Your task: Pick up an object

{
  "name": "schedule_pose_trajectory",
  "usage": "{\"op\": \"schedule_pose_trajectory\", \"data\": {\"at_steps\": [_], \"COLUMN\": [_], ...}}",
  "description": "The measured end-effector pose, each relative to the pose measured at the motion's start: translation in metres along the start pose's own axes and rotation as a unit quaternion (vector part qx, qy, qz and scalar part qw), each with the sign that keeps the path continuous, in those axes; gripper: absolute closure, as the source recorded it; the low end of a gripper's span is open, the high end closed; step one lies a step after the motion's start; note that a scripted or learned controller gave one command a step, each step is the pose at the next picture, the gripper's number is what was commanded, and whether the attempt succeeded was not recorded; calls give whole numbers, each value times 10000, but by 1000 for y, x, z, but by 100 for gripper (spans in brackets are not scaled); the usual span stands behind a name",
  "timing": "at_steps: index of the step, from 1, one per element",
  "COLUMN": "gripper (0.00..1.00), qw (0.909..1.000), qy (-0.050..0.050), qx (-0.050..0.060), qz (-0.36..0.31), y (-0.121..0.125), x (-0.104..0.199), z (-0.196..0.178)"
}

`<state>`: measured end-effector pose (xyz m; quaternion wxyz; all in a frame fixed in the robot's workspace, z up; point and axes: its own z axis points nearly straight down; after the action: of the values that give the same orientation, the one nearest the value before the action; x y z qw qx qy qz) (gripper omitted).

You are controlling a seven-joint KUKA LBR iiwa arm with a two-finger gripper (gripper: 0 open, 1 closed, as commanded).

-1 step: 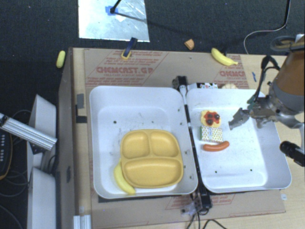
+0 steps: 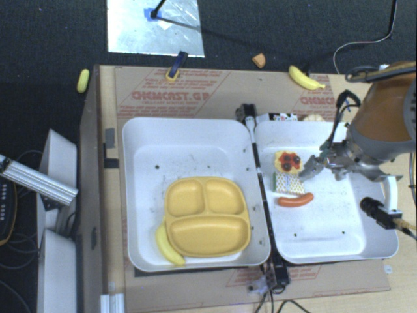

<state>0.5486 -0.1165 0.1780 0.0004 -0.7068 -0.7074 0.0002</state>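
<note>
Red print runs across the brown cardboard sheet [image 2: 215, 87] that lies under the two bins. On its far strip, above the left bin [image 2: 133, 175], the word "CHEMCAST GP" [image 2: 171, 96] can be read — large red capitals set inside a pattern of red diagonal lines. A second red marking [image 2: 317, 100] of the same style stands on the cardboard above the right bin [image 2: 384, 246], but it is partly covered and too blurred to read. Smaller red lettering beneath the big word cannot be made out.

two bins [image 2: 195, 135], three bananas [image 2: 168, 248], one tray [image 2: 207, 215]
</note>
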Motion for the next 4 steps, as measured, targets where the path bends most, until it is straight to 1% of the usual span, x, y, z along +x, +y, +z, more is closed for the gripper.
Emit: {"op": "schedule_pose_trajectory", "data": {"at_steps": [1, 2, 3, 4], "gripper": [0, 100, 0, 0], "qw": [10000, 10000, 10000, 10000], "qy": [-8, 4, 4, -1], "qx": [-62, -90, -86, -9], "qz": [-7, -13, -13, 0], "y": [61, 63, 63, 24], "x": [18, 19, 19, 14], "z": [89, 77, 77, 94]}}
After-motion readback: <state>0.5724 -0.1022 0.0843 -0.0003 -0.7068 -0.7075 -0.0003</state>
